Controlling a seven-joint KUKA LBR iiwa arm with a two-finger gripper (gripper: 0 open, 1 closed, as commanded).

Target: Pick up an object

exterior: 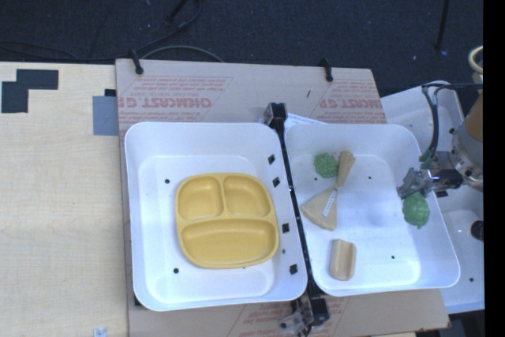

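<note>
Gripper point(416, 193) at right bin's point(442, 264) edge w/ bumpy green lump point(416, 211) just under it (grip state: can't tell). Smooth yellow tray point(226, 219) in left bin point(150, 249).

1. The grey arm point(465, 162) reaches in at the right edge of the right bin point(438, 249).
2. Its gripper point(416, 200) hangs over that bin's right rim.
3. A green object point(416, 211) sits between its fingers.
</note>
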